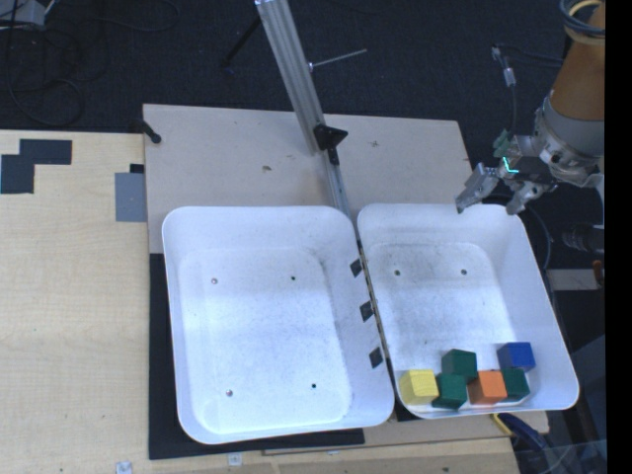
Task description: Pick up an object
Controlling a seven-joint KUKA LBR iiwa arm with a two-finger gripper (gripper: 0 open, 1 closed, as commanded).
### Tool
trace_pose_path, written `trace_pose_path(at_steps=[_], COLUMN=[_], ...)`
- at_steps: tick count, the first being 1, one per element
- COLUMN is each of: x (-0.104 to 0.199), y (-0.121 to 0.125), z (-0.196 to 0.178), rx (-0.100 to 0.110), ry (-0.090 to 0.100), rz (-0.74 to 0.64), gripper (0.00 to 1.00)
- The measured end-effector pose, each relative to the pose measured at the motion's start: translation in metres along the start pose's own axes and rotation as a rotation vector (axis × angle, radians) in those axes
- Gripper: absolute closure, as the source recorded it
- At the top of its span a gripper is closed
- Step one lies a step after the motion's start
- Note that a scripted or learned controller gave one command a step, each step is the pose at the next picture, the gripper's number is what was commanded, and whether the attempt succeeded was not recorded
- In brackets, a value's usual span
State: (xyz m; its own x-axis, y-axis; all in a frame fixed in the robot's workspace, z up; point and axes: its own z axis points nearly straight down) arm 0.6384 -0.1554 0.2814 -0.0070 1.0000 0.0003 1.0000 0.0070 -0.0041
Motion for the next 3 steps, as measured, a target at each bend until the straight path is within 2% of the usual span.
trace_pose_path(at_steps=[3], x=[0.0002], y=[0.0], z=[0.0], rx=[0.0], ry=[0.0], rz=[-0.001], gripper=[0.0])
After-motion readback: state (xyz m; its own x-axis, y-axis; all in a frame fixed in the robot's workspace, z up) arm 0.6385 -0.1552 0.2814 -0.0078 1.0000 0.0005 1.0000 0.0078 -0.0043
